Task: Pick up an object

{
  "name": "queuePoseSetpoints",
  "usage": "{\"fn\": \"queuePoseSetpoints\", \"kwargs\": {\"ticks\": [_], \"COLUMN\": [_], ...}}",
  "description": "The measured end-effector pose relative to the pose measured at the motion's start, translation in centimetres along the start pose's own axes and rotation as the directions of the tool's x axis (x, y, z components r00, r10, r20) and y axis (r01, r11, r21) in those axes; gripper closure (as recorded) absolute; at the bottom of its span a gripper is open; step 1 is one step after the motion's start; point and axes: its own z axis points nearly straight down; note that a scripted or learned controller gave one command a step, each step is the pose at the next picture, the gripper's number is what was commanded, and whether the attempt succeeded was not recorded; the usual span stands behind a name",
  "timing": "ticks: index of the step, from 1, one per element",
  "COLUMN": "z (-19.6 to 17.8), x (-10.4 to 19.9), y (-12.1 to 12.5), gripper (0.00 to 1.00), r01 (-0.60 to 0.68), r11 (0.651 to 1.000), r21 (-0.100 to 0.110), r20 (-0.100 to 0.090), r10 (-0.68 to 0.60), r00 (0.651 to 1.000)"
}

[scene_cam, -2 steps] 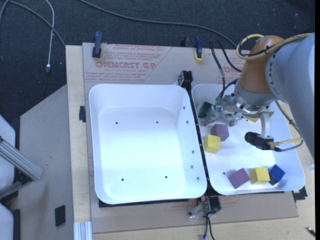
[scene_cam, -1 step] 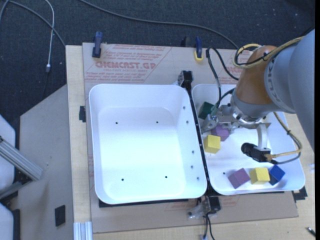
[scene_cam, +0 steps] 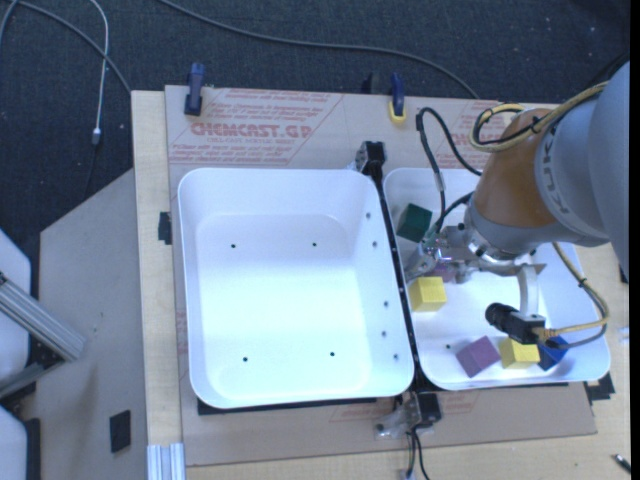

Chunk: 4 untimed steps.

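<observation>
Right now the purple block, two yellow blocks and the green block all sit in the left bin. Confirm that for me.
Not quite: they sit in the right bin, not the left one. The camera view shows the purple block, two yellow blocks and the green block there, near the end effector.

The right bin (scene_cam: 590, 368) holds five small things. A dark green block (scene_cam: 414, 220) lies near the back, close to the wall shared with the other bin. A yellow block (scene_cam: 429, 293) sits flat in front of it, just beside that same wall. Near the front edge lies a purple block (scene_cam: 477, 355) — turned a little — and next to it a smaller yellow block (scene_cam: 519, 353). A blue piece (scene_cam: 553, 351) touches that yellow one on its far side.
</observation>
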Motion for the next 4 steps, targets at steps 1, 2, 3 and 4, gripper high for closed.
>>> {"fn": "queuePoseSetpoints", "kwargs": {"ticks": [1,2,3,4], "z": [0.0,-1.1,-10.4,-9.9], "x": [-1.2,-1.1,7.0,15.4], "y": [9.6,9.4,5.9,7.4], "gripper": [0.00,1.00,1.00,1.00], "r01": [0.003,0.002,0.007,0.007], "r11": [1.000,1.000,1.000,1.000], "r21": [-0.004,-0.002,-0.006,0.000], "r20": [0.000,0.000,-0.002,-0.002], "r10": [-0.003,-0.002,-0.007,-0.007], "r00": [1.000,1.000,1.000,1.000]}}
